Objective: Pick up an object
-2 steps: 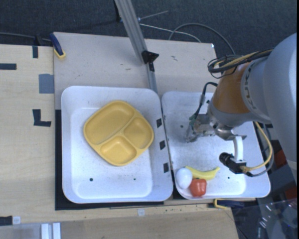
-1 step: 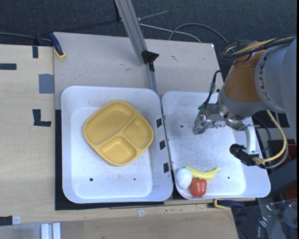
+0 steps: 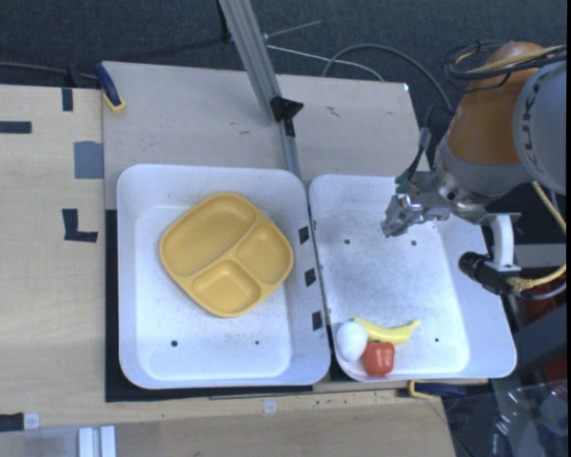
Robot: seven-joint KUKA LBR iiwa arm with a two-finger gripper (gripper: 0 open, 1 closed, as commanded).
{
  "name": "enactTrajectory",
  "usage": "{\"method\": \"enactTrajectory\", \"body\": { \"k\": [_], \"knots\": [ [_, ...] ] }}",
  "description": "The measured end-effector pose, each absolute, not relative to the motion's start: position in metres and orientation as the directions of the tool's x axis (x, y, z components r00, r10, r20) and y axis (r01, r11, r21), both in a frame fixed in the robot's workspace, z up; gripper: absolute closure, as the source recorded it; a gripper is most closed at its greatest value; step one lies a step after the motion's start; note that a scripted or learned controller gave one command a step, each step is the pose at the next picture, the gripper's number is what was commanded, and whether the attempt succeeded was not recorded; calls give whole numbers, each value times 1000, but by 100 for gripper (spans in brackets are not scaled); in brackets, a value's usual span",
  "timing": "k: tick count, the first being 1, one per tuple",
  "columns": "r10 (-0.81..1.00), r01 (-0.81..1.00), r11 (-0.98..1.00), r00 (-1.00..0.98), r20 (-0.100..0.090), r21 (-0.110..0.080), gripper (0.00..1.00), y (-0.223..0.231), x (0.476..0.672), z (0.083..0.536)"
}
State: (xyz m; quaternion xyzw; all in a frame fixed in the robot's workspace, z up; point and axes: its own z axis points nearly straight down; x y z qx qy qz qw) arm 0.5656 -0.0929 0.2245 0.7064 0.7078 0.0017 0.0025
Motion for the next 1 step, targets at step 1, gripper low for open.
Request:
{"method": "enactTrajectory", "body": {
  "k": [1],
  "knots": [
    [1000, 1000, 2, -2, -1, 6, 100, -92, 564, 288]
  ]
}}
